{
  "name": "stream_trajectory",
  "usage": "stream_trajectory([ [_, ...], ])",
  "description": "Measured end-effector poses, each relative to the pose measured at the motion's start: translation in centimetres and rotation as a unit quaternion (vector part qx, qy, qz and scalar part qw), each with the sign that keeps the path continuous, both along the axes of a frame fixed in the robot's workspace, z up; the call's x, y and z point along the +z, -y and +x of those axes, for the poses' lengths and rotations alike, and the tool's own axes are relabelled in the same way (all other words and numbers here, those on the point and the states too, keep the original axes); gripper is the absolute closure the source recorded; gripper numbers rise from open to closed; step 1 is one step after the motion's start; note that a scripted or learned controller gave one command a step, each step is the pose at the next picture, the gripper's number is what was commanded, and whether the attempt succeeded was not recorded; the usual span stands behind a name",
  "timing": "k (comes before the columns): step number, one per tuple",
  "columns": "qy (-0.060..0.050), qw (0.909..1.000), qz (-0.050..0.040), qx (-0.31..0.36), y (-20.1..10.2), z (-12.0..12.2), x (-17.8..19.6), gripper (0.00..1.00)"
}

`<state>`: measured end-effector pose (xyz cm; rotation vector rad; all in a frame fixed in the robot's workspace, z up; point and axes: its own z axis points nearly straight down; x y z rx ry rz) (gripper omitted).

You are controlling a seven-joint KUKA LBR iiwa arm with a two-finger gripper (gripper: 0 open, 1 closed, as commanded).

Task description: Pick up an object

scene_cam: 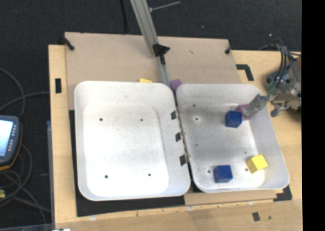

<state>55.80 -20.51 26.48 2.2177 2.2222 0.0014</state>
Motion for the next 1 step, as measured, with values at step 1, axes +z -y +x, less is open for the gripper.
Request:
stream_trajectory([
  [1,-0.003,1.0000,0.0003,0.000,0.44,2.84,-12.39,0.00],
])
